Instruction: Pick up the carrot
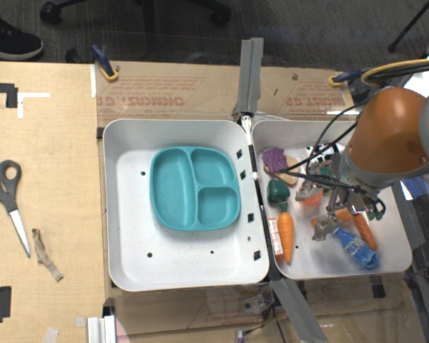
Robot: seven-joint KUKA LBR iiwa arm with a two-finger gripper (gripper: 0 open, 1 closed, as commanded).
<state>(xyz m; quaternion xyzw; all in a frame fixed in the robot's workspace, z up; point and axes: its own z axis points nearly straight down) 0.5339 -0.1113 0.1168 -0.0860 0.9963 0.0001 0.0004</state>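
My gripper (327,216) hangs low over the middle of the right bin (393,259), and my own orange-banded wrist (386,134) blocks most of it from above, so I cannot tell how its tips stand or whether anything sits between them. The carrot (285,237) lies apart from me, near the bin's left wall, long axis running up and down the view, its lower tip close to the front edge. Just above it is a dark green piece (278,191), and above that a purple item (274,159); both are too small to name. Under and around my wrist the clutter is hard to read: a blue crumpled thing (357,249) at the front right, and a second orange piece (365,231) partly covered by me. The left bin (129,263) holds a teal divided plate (196,189).
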